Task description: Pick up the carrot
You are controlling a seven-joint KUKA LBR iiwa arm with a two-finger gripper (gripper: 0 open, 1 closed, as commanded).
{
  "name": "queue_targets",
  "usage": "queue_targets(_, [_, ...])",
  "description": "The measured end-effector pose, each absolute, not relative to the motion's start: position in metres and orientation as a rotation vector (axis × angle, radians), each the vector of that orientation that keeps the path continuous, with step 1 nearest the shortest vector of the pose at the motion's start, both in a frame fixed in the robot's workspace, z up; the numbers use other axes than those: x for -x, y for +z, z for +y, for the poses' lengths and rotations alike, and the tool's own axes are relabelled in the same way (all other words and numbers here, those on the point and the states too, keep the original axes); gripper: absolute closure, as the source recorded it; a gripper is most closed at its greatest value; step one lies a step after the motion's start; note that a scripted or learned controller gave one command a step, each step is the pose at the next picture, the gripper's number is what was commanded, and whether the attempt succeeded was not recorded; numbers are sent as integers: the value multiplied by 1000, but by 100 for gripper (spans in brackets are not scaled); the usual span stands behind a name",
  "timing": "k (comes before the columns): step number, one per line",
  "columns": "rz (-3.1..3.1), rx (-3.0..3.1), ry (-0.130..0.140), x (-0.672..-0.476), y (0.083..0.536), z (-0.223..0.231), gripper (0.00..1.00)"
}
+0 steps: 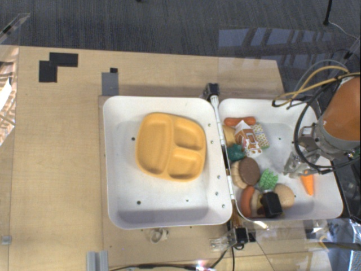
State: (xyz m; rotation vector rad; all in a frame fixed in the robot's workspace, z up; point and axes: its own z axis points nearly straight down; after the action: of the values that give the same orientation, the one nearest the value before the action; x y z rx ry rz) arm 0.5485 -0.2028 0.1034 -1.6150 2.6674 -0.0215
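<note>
The carrot (308, 184), small and orange, lies at the right side of the right bin (282, 130), close to its right wall. My gripper (298, 167) hangs just above and to the left of the carrot, at the end of the grey arm with its orange band (341, 116). The wrist covers the carrot's upper end, and whether anything is gripped cannot be made out from this angle.
Toy food crowds the right bin's left half: a sausage (240, 121), a printed carton (251, 140), a brown cookie (248, 172), a green spiky piece (268, 179), a black block (272, 204) and a beige bun (285, 195). A yellow divided plate (171, 145) sits in the left bin (121, 208).
</note>
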Motion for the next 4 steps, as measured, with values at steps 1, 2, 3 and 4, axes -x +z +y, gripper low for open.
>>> queue_targets(1, [2668,1615,-20,-548,103,-203,0])
queue_targets(2, [2660,1609,-29,-552,116,-201,100])
queue_targets(3, [2660,1609,-27,-552,116,-201,0])
queue_targets(4, [2539,1826,-17,-500,89,-205,0])
